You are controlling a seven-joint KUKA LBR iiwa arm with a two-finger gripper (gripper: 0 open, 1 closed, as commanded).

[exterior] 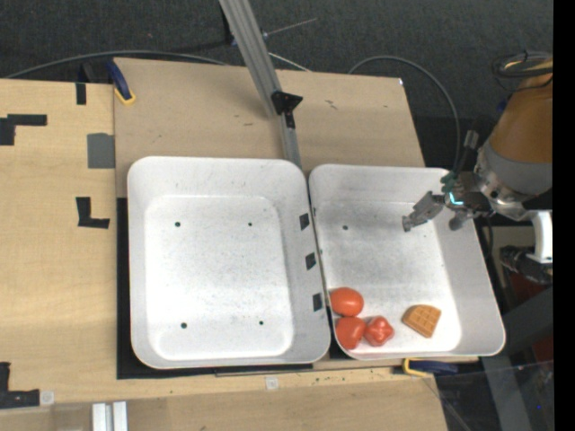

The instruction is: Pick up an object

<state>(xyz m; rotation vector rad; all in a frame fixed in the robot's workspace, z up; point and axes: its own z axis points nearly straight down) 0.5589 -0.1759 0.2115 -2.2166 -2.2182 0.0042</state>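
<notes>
Your gripper point(437, 212) is hovering, fingers apart and empty, over the right bin point(467, 268), while 3 small red pieces point(348, 302) and a tan waffle point(421, 320), probably light and rigid, are sitting near; grip the waffle's flat sides.

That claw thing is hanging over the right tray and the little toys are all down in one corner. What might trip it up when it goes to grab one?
Two likely snags. The three red pieces sit bunched against the right bin's near-left wall, so the claw may bump the wall or nudge a neighbour instead of closing on one. The orange waffle-like piece looks flat and low, so the claw could slide over it. The claw also hovers at the far end, away from all of them.
</notes>
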